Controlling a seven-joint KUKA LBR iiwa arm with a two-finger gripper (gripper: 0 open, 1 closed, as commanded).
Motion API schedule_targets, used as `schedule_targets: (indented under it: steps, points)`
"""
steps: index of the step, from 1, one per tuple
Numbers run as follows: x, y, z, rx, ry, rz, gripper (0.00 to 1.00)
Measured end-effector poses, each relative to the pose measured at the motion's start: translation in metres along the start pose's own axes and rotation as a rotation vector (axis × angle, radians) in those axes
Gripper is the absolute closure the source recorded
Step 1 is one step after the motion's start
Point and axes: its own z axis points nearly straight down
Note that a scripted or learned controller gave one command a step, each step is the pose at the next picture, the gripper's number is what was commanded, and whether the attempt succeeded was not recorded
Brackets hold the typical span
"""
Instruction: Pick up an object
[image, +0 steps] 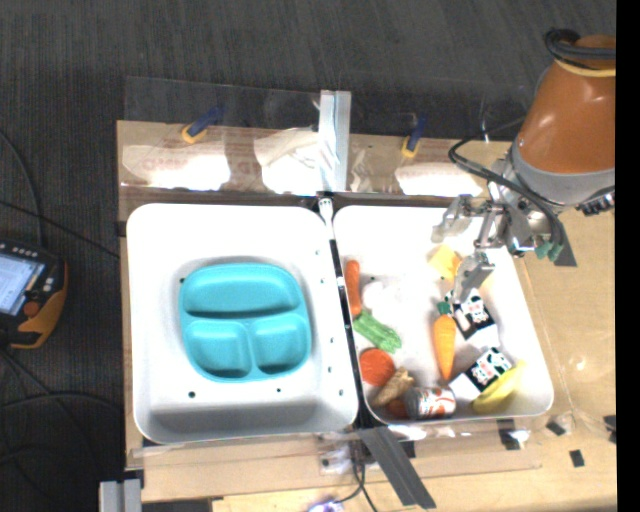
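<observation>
My claw hangs over the right bin; I cannot tell its state. Just below it lies a toy carrot, likely light, stiff and slick. I judge its thick middle the safest hold.

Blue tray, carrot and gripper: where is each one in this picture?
Blue tray (243, 322): camera view, on the ridge between its compartments.
Carrot (443, 344): camera view, middle of its orange body.
Gripper (473, 268): camera view, at its fingertips above the right bin.
</observation>
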Motion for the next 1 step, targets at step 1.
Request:
schedule_targets:
  steps: [1]
  points:
    - [0.0072,-0.0087,0.1503,0.001,0.003,-0.013,0.00]
